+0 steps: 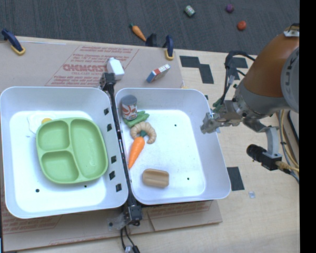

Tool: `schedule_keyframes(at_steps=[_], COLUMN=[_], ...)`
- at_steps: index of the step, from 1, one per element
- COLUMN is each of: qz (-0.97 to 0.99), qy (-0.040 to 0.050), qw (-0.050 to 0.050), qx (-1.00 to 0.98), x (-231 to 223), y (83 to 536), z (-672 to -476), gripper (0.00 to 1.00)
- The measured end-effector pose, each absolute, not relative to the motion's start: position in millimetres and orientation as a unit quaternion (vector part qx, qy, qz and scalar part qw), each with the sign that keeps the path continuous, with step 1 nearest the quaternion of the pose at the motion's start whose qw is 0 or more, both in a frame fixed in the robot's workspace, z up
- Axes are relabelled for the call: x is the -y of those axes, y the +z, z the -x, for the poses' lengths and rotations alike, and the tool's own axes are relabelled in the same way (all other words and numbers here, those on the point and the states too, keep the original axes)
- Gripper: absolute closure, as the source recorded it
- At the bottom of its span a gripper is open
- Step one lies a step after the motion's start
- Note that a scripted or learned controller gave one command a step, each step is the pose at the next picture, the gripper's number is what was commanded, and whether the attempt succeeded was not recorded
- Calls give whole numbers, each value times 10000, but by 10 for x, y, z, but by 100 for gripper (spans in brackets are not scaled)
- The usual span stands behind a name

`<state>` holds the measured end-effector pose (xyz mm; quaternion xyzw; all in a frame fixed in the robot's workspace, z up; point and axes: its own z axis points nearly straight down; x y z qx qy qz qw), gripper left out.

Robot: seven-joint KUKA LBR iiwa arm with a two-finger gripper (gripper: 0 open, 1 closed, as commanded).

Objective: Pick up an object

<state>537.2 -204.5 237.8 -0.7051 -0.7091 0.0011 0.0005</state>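
In the right bin (200,157) lie an orange carrot (136,148), a tan bread roll (155,178), a small red-and-white can (129,110), a green pea pod (137,119) and a beige curled shrimp-like piece (146,130), all near the bin's left side. My gripper (210,124) hangs at the right bin's right rim, well to the right of these objects. Nothing shows between its fingers.
The left bin (16,183) holds a green divided plate (71,149) and a small yellow piece (46,122). A small blue-and-red box (158,73) lies on the cardboard behind the bins. Blue clamps (169,47) hold the board's back edge. Small toys lie on the floor beyond.
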Motion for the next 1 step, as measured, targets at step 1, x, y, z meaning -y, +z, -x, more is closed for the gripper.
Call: schedule_keyframes(at_steps=[1], qz=[7053], qy=[9], qw=[5], qx=[7089], x=[2114], y=[2405], z=[-4762], gripper=[100])
